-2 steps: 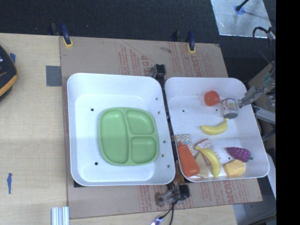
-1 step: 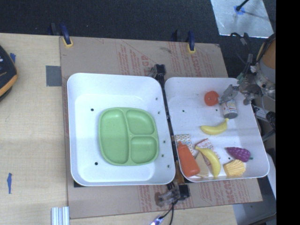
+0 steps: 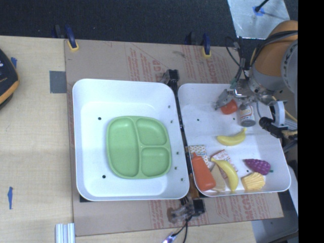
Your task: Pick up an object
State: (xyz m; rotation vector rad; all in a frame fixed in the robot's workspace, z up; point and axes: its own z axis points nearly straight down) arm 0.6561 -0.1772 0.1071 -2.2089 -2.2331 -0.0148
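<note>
On the left sits a white bin (image 3: 83, 135) with a green plate (image 3: 137, 147) in its middle. The plate has three little sections.

Next to it, touching along one side, is the second white bin (image 3: 200, 97). This one holds the toys. Near its front edge there is an orange bottle (image 3: 202, 173) lying down, and beside it a small card with a picture (image 3: 198, 150). Then comes a yellow banana (image 3: 229, 173) lying on something flat. A bit farther back is another yellow banana (image 3: 232, 138), all by itself, curved like a smile, with its long way going side to side. To the right, near the front corner, are a yellow piece of corn (image 3: 253, 181) and purple grapes (image 3: 257, 165).

At the back of this bin is the gripper (image 3: 234, 99), on the end of the grey and orange arm (image 3: 276, 54) that comes in from the right. A small red thing (image 3: 229, 107) sits right at the gripper's tip, but I cannot tell if it is between the fingers or just under them. A little can (image 3: 247, 115) stands just beside it.

I think the red thing is the one to pick up, because it lies right below the tip. It is the closest toy. The lonely banana is the next closest, toward the front of the bin.
</note>
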